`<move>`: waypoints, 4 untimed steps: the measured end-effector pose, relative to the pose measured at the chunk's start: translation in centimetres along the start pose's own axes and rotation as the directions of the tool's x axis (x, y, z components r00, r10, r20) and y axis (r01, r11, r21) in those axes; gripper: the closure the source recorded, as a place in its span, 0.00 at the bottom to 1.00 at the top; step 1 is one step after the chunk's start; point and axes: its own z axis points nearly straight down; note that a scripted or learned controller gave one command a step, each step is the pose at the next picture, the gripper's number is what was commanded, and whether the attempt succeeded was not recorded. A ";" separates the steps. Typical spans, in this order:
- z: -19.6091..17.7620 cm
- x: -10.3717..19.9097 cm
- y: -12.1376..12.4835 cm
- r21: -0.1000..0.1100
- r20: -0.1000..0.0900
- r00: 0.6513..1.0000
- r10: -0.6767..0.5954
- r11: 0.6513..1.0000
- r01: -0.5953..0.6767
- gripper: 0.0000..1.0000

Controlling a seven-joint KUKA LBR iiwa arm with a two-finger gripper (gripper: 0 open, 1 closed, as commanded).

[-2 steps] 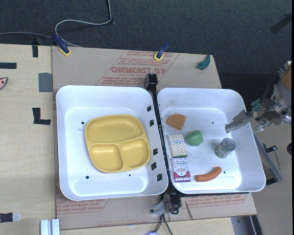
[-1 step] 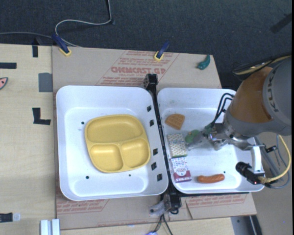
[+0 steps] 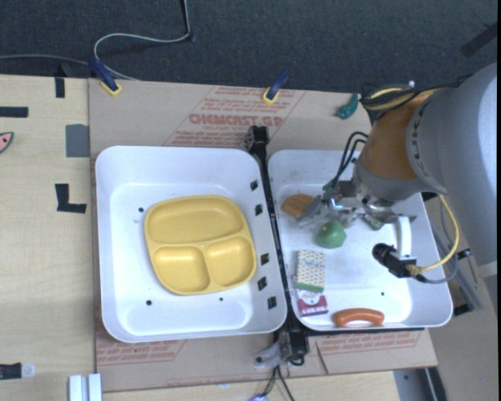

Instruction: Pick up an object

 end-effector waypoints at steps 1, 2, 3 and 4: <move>-1.0 -0.1 0.0 0.001 0.001 1.000 0.001 1.000 -0.001 1.00; -9.7 4.4 5.5 0.007 0.000 1.000 0.000 1.000 0.000 1.00; -9.7 4.4 5.5 0.009 0.001 1.000 0.001 1.000 -0.001 0.00; 0.1 2.1 -0.8 0.009 -0.001 1.000 0.002 1.000 -0.002 0.00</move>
